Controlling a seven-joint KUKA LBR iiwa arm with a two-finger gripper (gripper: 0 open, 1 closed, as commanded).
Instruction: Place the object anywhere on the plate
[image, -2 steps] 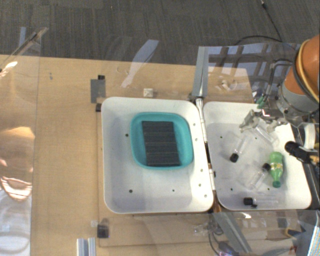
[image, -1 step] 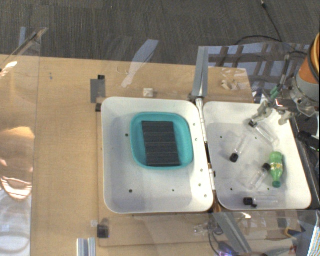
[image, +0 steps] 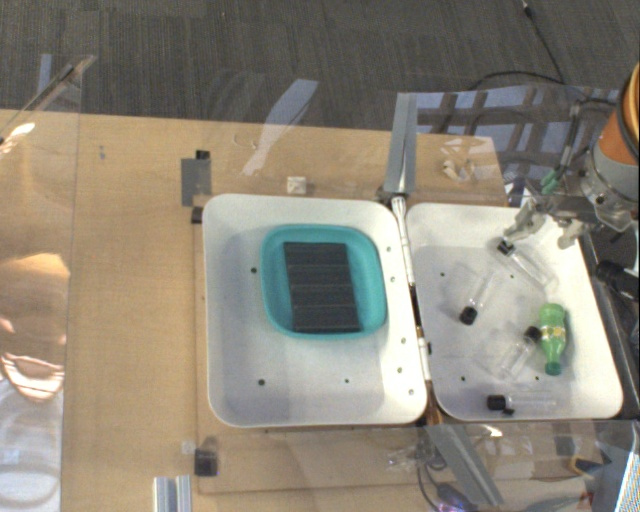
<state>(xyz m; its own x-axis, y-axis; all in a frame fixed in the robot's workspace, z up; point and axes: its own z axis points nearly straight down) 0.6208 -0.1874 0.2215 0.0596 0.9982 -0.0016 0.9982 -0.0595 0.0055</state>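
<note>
Gripper (image: 543, 222) hangs over the far edge of the right bin (image: 600, 405), at the end of the arm (image: 615, 150) that reaches in from the right; its two fingers look slightly apart with nothing between them, though they are small and hard to read. Below and nearer the camera lie several clear bottles with black caps, among them one (image: 478, 297) near the bin's middle, and a green bottle (image: 551, 338) by the right wall, well apart from the gripper. Which of these counts as the object cannot be told; none is held. The plate (image: 272, 290), teal with a dark ridged insert (image: 321, 288), sits in the left bin (image: 300, 400) on the table (image: 120, 300), with nothing else on it. The step in hand looks like the approach to a pick. Next the gripper must come down over one bottle, close across its narrow body, lift it, and carry it left across the divider to the plate.
</note>
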